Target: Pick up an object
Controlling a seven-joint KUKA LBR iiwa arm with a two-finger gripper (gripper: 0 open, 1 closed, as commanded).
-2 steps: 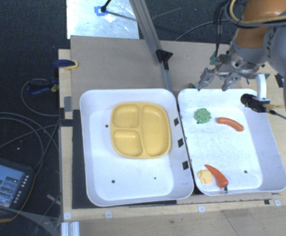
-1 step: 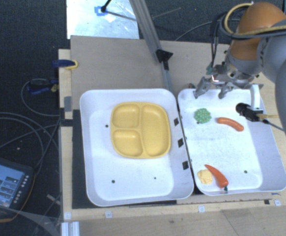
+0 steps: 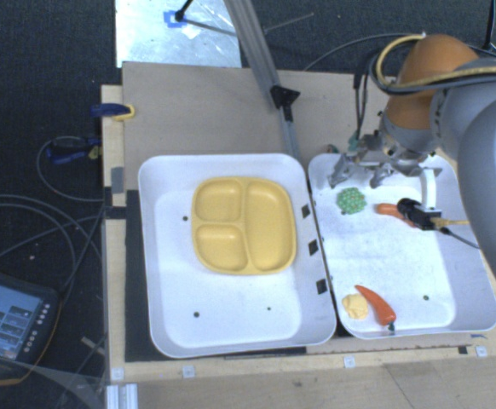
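White bins point(image 3: 231, 313), yellow plate point(image 3: 244, 225), no readable writing

Grey arm point(image 3: 487, 135), orange band point(image 3: 431, 66), yellow-black cables, metal tool point(image 3: 360, 173).

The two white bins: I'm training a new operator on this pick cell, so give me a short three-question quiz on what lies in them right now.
1. True or false: the yellow divided plate lies in the right bin.
2. Which item lies nearest the gripper? A) green ball B) red pepper C) yellow lump
3. Fill in: the red pepper lies beside the yellow lump near the right bin's ____ edge.

Key: 1 false, it lies in the left bin; 2 A; 3 front (the view's bottom).
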